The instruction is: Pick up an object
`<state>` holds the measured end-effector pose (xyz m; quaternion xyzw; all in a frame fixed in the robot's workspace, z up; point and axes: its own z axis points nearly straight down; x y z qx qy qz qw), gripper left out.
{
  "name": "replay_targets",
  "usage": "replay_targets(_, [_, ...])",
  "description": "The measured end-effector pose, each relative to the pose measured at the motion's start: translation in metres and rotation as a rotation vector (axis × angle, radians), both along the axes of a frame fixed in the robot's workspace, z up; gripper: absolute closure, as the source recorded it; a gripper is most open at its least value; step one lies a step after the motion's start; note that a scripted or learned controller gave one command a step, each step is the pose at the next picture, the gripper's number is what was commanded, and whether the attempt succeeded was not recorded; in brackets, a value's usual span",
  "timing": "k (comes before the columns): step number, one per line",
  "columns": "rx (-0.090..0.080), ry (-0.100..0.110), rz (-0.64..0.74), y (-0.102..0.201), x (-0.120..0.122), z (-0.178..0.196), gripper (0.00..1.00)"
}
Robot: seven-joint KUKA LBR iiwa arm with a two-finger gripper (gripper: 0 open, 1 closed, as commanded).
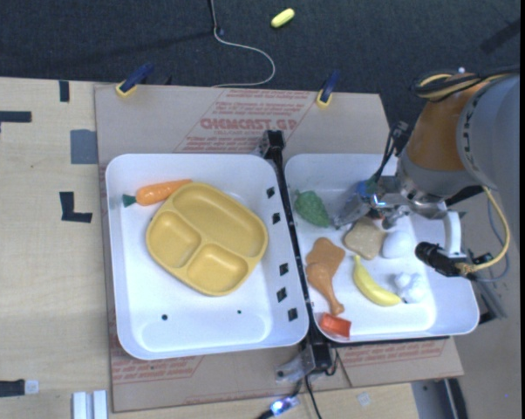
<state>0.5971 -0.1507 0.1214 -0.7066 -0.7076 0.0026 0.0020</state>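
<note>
In the right bin [454, 319] lie a green leafy piece [312, 207], a tan bread slice [363, 239], a brown chicken drumstick [324, 271], a yellow banana [372, 287], a red piece [335, 325] and small white pieces [405, 283]. My gripper [373, 208] hangs low over the bin's upper middle, just above the bread slice and to the right of the green piece. The wrist hides how its fingers stand, and I see nothing between them.
The left bin [132, 321] holds a yellow divided tray [207, 237] and an orange carrot [160, 192] along its upper left. The grey arm with its orange band [441, 138] covers the right bin's upper right. A black divider [284, 234] runs between the bins.
</note>
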Motion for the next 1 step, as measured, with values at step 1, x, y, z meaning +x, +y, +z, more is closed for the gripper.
replay_targets(1, [-0.004,-0.008,0.001,-0.0004,0.0009,-0.0367,0.0])
